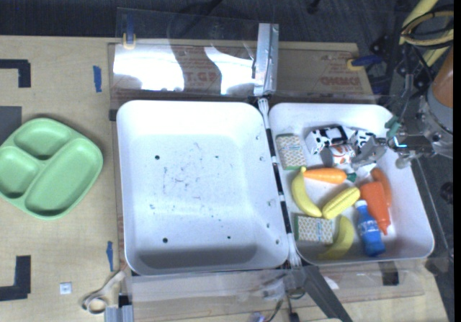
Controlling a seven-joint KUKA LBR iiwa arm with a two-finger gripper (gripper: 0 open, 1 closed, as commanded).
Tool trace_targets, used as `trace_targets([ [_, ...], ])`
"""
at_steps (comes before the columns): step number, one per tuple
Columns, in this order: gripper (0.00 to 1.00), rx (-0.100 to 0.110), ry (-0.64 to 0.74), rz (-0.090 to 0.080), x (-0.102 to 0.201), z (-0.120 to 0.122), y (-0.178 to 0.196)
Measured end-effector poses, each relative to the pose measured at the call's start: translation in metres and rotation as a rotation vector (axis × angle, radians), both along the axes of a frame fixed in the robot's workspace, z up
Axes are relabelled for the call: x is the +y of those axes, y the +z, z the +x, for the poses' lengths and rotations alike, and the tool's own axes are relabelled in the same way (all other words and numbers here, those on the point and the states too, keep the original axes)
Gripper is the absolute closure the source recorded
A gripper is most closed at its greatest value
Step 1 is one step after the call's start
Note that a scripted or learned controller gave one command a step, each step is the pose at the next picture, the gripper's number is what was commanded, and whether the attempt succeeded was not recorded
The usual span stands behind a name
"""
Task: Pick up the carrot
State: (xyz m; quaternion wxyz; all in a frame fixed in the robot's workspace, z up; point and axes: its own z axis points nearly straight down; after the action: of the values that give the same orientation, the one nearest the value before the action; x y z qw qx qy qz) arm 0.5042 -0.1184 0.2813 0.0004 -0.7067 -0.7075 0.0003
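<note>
two shallow white bins sit side by side on the bench [57, 68]. the left bin [194, 184] shows only its speckled white floor with a few small dark dots. the right bin [410, 241] is crowded: the carrot [328, 176] lies on its side near the middle, orange, its tip pointing right, resting just above a bunch of yellow bananas [328, 205] that curve down toward the front wall. a second, larger orange piece [379, 202] lies to the right of the bananas, with a blue bottle [370, 233] just beside it toward the front. two small speckled packets sit in the bin, one [290, 151] near the back left corner, one [315, 228] at the front against the bananas. a black-and-white toy [328, 139] lies at the back. the gripper [374, 149] hangs over the back right part of this bin, up and right of the carrot; whether its jaws are parted or closed cannot be told. a green divided plate [47, 167] rests on the bench, well left of both bins.
</note>
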Motion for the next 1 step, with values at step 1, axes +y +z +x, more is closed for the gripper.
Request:
trace_targets([
  [1, 0.0, 0.001, 0.051, 0.001, -0.0059, 0.0338, -0.1379],
])
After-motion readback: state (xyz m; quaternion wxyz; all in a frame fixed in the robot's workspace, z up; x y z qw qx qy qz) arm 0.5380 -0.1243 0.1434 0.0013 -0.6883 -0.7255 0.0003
